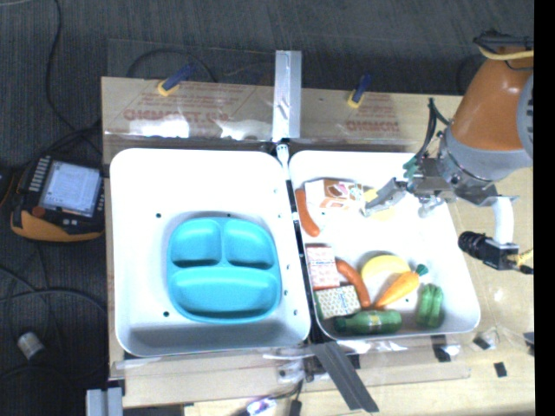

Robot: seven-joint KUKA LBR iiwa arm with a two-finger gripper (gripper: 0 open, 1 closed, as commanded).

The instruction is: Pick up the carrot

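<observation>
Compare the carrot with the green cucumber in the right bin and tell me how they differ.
The carrot is orange with a small green tip; the cucumber is dark green all over. The carrot lies on a slant, leaning against the yellow piece; the cucumber lies nearly level along the bin's near wall. The carrot tapers; the cucumber keeps an even thickness. Both are elongated toy vegetables lying close together, apart from the hand.

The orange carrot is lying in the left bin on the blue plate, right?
No. The camera view shows the carrot in the right bin, beside the yellow piece. The blue plate sits in the left bin.
</observation>
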